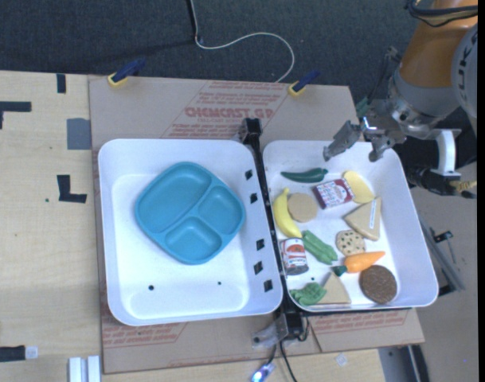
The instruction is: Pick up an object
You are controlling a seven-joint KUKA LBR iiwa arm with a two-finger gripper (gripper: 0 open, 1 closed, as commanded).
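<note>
hovering with fingers spread wide and empty, the gripper [356, 140] should drop onto the green pepper [304, 174] just below-left of it (well isolated), squeezing across its thin width.

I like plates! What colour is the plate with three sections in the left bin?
The plate is light blue, seen clearly in the camera view.

Overhead view: the gripper [358, 142], fingers spread and holding nothing, is hovering over the right bin's [413, 213] upper rim, above a green chili [304, 174]. A blue divided plate [189, 212] is lying in the left bin [115, 213].
</note>
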